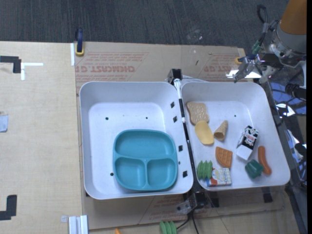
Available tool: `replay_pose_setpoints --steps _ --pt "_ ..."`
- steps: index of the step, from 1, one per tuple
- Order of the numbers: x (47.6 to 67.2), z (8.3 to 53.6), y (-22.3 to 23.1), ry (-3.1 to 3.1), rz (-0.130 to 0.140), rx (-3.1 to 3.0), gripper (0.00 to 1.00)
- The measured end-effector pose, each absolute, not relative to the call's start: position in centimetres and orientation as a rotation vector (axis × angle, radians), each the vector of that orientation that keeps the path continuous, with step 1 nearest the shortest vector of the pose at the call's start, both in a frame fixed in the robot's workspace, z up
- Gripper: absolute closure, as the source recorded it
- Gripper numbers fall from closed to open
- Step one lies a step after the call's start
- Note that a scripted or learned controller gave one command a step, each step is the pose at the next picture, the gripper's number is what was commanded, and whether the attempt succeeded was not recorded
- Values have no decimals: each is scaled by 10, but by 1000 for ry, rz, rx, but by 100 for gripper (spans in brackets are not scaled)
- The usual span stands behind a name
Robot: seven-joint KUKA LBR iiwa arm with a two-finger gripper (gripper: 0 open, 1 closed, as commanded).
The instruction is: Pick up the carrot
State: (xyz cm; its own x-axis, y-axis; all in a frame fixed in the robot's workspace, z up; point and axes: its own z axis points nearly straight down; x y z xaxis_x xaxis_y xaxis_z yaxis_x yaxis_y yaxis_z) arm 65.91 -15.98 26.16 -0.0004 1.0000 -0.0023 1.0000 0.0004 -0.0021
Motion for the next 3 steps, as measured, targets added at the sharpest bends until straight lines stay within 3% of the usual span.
replay_pose_setpoints --steps 1,2,3 --pt "619 174 -111 2031 -5 2399 0" --pt "574 92 -101 2107 -3 2331 0" --pt "575 92 -95 1735 -4 2622 0"
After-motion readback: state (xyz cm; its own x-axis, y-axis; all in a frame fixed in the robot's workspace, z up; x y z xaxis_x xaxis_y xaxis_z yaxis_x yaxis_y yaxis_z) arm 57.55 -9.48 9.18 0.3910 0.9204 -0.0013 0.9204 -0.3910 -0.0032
